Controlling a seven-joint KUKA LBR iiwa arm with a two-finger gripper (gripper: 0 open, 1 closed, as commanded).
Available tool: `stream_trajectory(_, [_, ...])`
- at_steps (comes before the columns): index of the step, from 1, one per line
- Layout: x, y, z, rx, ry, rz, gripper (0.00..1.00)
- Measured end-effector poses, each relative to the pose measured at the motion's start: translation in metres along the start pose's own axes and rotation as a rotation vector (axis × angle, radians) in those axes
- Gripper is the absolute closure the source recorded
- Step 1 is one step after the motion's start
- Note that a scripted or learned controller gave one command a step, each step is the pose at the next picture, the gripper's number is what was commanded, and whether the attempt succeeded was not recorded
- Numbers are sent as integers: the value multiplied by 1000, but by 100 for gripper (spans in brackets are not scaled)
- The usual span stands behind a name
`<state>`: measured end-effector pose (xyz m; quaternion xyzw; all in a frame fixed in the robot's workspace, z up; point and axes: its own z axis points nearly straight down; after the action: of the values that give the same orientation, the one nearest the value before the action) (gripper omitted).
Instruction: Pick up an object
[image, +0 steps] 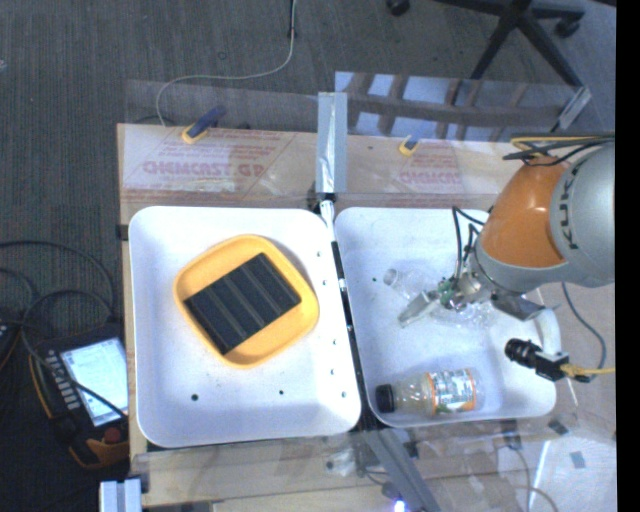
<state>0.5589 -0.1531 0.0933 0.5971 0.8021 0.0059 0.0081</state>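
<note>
A tablet-like device with a lit screen is seen on the floor at the far left, beside dark cables. The left bin is occupied by a yellow, rounded-square object with a black ribbed panel on top; it is set at a slant near the middle of that bin. Both bins are seated on a wooden bench, on whose far edge two clamps, one blue and yellow and one smaller, are fixed.

In the right bin, a plastic bottle with an orange label is found lying on its side along the near wall, its dark cap pointing left. A clear, crumpled plastic item is noted near the bin's middle, just left of the gripper.

The gripper is positioned low over the middle of the right bin, its fingers pointing left. Whether they are spread or closed cannot be told, and nothing is clearly seen between them. The arm's orange band is located at the right.
</note>
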Motion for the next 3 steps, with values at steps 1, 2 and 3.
stream_trajectory(1, [-19,99,3,34,7,344,0])
stream_trajectory(2, [-56,80,-31,26,19,153,0])
stream_trajectory(3, [-64,98,-64,21,8,295,0])
